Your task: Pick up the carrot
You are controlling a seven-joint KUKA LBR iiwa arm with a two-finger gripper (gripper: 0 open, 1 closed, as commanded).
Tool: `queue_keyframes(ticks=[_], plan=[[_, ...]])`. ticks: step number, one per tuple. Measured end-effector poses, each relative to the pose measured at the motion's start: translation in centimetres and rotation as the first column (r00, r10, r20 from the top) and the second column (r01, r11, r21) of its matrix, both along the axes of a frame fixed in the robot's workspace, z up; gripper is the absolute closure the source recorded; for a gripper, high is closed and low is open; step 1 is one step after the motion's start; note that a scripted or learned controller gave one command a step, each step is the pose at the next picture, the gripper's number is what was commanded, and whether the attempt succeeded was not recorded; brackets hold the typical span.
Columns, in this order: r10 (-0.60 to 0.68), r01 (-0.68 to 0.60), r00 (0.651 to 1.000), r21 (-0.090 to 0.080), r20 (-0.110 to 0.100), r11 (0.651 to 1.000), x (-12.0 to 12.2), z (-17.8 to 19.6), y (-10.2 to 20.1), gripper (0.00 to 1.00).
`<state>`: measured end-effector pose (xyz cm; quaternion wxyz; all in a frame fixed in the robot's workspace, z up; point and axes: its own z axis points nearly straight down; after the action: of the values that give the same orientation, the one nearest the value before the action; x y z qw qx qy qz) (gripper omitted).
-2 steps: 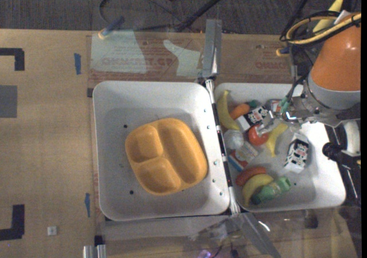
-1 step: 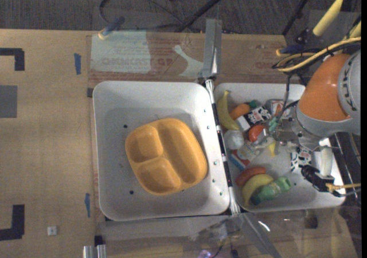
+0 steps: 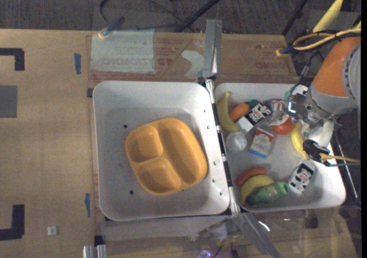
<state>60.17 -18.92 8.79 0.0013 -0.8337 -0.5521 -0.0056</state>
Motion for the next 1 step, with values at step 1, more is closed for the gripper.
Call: queue_keyframes(ticks=[1], plan=[[-0.438, 0.438, 0.899, -0.009, -0.013, 0.899, -3.98, 4.74, 0.93, 0.00]])
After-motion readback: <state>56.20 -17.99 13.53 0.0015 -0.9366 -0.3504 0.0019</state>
